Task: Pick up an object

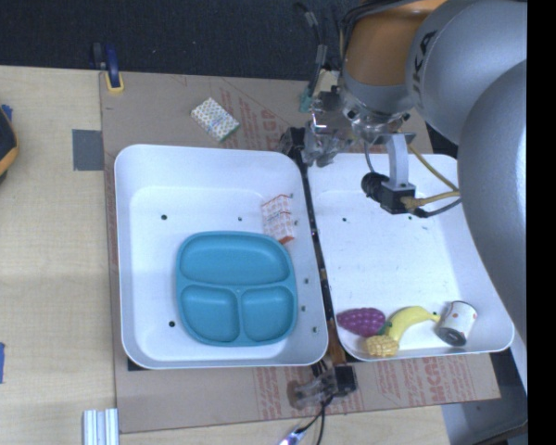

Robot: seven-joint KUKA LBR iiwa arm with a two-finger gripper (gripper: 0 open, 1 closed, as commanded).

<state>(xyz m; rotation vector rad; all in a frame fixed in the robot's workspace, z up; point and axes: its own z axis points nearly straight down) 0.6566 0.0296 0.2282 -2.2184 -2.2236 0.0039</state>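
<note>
Even, fairly bright light falls from overhead, and both white bins (213,170) come close to washing out, with little surface detail left. Shadows stay soft and short, pooling faintly along the bin walls and under the blue tray (236,287). The arm (473,82) shows mild sheen and looks slightly soft. The picture is low in resolution and a little grainy.
</note>
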